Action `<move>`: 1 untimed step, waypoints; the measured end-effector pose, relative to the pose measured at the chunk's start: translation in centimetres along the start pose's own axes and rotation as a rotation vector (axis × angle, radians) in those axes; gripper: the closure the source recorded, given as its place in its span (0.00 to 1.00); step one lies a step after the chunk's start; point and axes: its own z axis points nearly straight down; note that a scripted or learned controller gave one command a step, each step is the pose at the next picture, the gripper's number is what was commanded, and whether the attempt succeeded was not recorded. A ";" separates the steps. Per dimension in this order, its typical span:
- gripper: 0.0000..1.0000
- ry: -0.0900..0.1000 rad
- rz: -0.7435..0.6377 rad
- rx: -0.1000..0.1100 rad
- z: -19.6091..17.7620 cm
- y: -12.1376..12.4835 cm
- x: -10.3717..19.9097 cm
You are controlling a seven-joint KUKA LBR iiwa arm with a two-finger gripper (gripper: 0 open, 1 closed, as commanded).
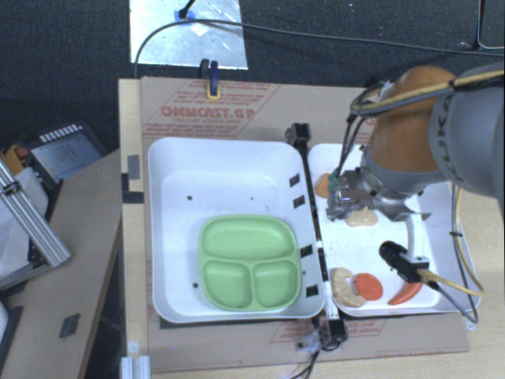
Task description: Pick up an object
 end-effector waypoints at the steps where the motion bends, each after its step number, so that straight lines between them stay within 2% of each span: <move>1: 1.00 0.000 0.000 0.000 -0.6 -1.3 4.3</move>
